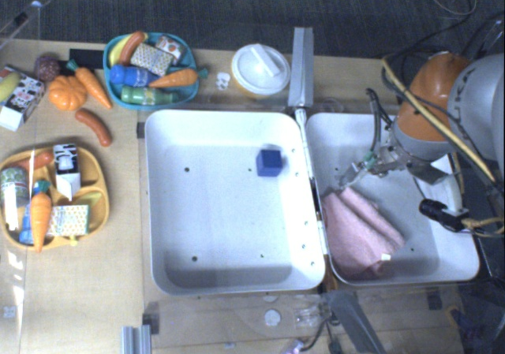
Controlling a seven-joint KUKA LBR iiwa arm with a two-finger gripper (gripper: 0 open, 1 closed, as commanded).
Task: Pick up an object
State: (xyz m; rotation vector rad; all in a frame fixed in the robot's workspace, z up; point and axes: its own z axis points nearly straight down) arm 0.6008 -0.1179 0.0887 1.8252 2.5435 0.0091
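Note:
A small blue cube [270, 162] lies in the left white bin [197, 266], near its upper right corner. A folded pink cloth [359, 228] lies in the right white bin [442, 266], against the bin's left wall. My gripper [357, 173] reaches in from the right over the right bin, its tip just above the cloth's upper end. It is far from the blue cube, with the wall between the bins in between.
Toy food fills a blue bowl [150, 68] and a yellow tray [51, 195] on the bench at left. Loose toy vegetables [79, 96] lie beside them, and a white lidded container [261, 68] stands behind the bins. Cables hang at the right.

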